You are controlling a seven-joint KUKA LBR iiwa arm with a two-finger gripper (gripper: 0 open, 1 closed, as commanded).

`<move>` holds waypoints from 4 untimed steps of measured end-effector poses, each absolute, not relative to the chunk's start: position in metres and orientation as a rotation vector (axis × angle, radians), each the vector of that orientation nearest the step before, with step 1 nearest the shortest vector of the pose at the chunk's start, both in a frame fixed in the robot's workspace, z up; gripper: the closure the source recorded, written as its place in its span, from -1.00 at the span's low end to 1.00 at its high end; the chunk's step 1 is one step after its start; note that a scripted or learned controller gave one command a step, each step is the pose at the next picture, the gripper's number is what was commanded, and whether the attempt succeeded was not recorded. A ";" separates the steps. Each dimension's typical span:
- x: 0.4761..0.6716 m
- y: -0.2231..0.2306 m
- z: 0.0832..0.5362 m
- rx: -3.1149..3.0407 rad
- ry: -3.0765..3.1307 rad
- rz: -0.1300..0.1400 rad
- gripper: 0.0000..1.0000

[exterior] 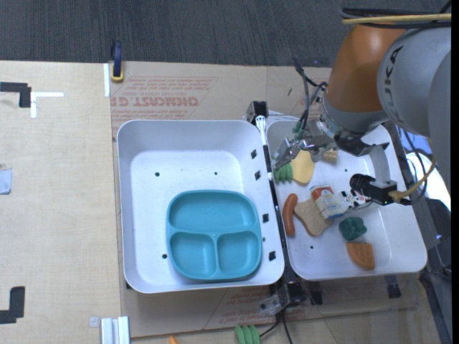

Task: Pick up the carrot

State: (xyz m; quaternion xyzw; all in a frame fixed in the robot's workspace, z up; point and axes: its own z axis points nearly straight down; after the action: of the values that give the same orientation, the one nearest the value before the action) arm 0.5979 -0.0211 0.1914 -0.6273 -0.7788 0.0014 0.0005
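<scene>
Right bin [401, 264]: the carrot [361, 255], an orange wedge, lies near the front edge, just beside a dark green piece [352, 228]. The claw [290, 149] sits at the bin's far left corner, well apart from the carrot, above a yellow piece [303, 169] and a light green piece [284, 171]; whether it is open or closed cannot be told. A sausage [289, 214] and bread slice [311, 217] lie mid-bin. Left bin [143, 192]: a blue divided plate [213, 234].
</scene>
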 end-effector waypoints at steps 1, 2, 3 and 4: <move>0.614 -0.073 0.191 -1.969 -2.452 0.004 -1.00; 0.623 -0.101 0.095 -2.003 -2.427 -0.004 -1.00; 0.569 -0.115 0.092 -2.113 -2.325 0.003 -1.00; 0.641 -0.126 0.092 -2.039 -2.391 0.003 -1.00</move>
State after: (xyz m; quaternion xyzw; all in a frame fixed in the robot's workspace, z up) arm 0.6406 -0.1259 0.0922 -0.6490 -0.7608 0.0011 -0.0005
